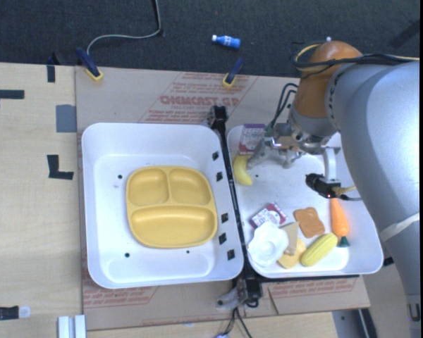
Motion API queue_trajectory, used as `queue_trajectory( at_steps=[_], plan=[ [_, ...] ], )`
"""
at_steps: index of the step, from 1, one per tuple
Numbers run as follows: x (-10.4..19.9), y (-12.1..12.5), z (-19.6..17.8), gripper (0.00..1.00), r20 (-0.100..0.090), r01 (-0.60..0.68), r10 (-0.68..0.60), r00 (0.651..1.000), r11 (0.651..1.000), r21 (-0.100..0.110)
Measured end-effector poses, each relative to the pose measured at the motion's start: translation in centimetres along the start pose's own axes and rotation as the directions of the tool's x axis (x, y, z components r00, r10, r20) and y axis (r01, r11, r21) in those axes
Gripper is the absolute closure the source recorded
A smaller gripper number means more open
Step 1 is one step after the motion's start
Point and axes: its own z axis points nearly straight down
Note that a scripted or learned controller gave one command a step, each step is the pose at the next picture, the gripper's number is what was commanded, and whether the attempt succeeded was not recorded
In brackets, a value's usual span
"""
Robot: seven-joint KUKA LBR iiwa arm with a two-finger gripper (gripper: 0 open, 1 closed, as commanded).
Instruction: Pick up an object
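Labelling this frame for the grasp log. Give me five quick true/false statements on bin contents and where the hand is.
1. A yellow divided plate lies in the left bin. True.
2. The carrot lies in the left bin. False: it lies in the right bin, near its right edge.
3. The hand is over the right bin's far end. True.
4. The corn cob is between the hand's fingers. False: it lies on the bin floor at the near end, apart from the hand.
5. A banana lies beside the wall between the two bins. True: it is in the right bin, at its left side.
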Motion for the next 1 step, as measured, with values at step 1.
queue_trajectory(
  at_steps=[1],
  plan=[
    [0.04,0.0,0.0,0.0,0.001,0.0,0.0,1.0,1.0,0.0]
  ],
)
